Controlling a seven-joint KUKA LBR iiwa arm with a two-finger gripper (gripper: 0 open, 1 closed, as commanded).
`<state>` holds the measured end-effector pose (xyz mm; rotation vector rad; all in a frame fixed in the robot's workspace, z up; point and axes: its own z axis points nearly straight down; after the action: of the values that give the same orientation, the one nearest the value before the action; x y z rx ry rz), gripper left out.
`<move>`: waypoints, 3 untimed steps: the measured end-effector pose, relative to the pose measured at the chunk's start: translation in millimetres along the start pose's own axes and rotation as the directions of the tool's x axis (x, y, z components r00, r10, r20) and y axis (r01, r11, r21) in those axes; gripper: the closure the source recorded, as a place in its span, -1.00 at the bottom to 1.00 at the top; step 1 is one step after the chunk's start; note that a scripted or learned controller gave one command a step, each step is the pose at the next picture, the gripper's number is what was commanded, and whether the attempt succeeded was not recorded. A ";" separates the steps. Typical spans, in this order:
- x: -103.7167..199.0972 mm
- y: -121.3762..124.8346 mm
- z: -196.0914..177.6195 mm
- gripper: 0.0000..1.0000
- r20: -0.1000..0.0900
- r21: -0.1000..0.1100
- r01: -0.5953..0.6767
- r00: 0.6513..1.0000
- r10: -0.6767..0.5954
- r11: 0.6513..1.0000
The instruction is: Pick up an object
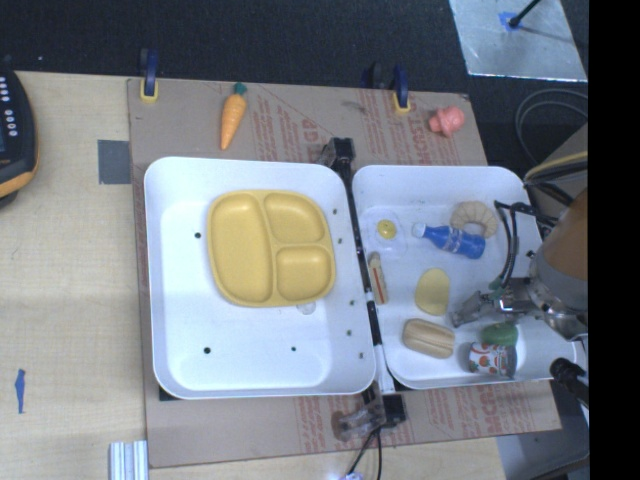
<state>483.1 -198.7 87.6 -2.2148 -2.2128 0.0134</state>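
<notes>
- Gripper (478, 309) is hanging over the lower right part of the right bin (400, 183), at the end of the grey arm (565, 268) that is reaching in from the right edge of the view.
- Its two metal fingers are pointing leftward with a narrow gap showing between the tips; nothing is sitting between them.
- Just below the fingertips, a small can (492, 356) with a green top and red label is lying on its side near the bin's lower rim.
- Just to the left of the fingertips, a pale yellow lemon-shaped piece (432, 290) is resting on the bin floor, apart from the tips.
- Lower left of the gripper, a tan bread roll (428, 338) is lying beside the can.
- Above the gripper, a blue bottle (453, 240) is lying flat, and a beige croissant-like piece (474, 216) is sitting just past it toward the far rim.
- Further up and left, a small yellow round item (386, 230) is lying near the wall dividing the two bins.
- Well away to the left, the left bin (170, 268) is holding a yellow divided plate (270, 246).
- Beyond the bins, on the brown board, a toy carrot (232, 116) and a pink lump (447, 120) are lying well apart from the gripper.
</notes>
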 end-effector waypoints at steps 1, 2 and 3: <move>39.8 70.5 -86.1 -1.00 0.003 -0.023 0.012 1.000 -0.012 1.000; 69.5 72.5 -55.6 -1.00 -0.001 -0.008 0.009 1.000 -0.009 1.000; 78.1 32.8 -5.3 -1.00 -0.001 -0.002 0.005 1.000 -0.005 1.000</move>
<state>516.1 -120.7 92.5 -2.2100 -2.2191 0.0095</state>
